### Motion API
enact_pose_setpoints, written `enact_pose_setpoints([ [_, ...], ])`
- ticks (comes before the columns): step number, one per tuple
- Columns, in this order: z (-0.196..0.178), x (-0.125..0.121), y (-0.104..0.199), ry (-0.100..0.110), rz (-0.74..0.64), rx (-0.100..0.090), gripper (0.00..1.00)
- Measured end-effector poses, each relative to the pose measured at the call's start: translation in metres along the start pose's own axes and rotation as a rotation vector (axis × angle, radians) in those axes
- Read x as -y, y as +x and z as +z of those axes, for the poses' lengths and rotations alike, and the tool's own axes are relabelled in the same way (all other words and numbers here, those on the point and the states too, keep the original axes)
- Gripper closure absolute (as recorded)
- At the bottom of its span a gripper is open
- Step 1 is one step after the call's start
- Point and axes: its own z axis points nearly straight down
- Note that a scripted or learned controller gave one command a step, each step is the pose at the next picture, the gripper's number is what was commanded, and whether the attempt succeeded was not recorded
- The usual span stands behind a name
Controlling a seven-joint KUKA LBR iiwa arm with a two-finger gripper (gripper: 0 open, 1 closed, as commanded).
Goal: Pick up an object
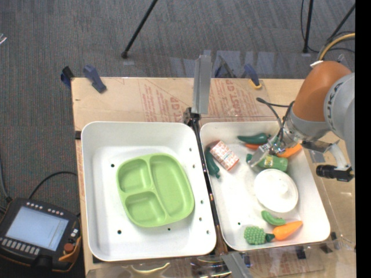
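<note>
The green bottle-shaped toy (pixel 275 163) lies in the right bin (pixel 232 225), at its upper right part, just above the white bowl (pixel 276 190). Its long axis runs roughly left to right. My gripper (pixel 265 153) is down at its left end, right against it; I cannot tell from here how wide I am spread or whether I have hold of anything. An orange carrot (pixel 291 150) pokes out just behind my wrist, and a dark green pepper (pixel 254 138) lies to the upper left, pointing left. A small red box (pixel 224 155) rests further left. The left bin (pixel 98 149) holds a green divided plate (pixel 155 189).
</note>
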Motion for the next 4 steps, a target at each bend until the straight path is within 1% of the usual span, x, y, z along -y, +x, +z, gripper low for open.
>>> enact_pose_setpoints([
  [1, 0.000, -0.015, 0.034, 0.003, -0.019, 0.011, 0.00],
  [2, -0.011, -0.018, 0.034, -0.002, -0.027, 0.017, 1.00],
  [3, -0.002, -0.033, 0.064, -0.007, 0.085, 0.015, 1.00],
  [4, -0.136, -0.065, 0.128, -0.020, 0.068, 0.021, 1.00],
])
